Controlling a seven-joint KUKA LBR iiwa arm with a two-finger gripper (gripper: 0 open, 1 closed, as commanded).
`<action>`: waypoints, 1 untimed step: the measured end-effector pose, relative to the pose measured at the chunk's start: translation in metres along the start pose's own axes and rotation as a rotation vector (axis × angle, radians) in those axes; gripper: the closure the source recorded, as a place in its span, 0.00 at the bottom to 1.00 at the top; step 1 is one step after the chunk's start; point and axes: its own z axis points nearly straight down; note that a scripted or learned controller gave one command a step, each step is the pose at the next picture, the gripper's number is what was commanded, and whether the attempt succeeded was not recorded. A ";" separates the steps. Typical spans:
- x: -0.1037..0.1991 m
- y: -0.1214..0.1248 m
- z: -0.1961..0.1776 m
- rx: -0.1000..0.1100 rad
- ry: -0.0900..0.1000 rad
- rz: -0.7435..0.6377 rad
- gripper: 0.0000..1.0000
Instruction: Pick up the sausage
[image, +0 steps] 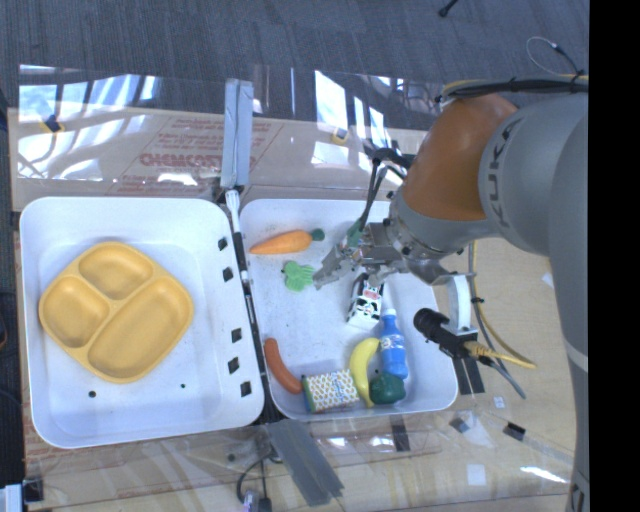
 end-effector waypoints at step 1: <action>0.056 0.028 0.034 0.002 -0.001 0.018 0.00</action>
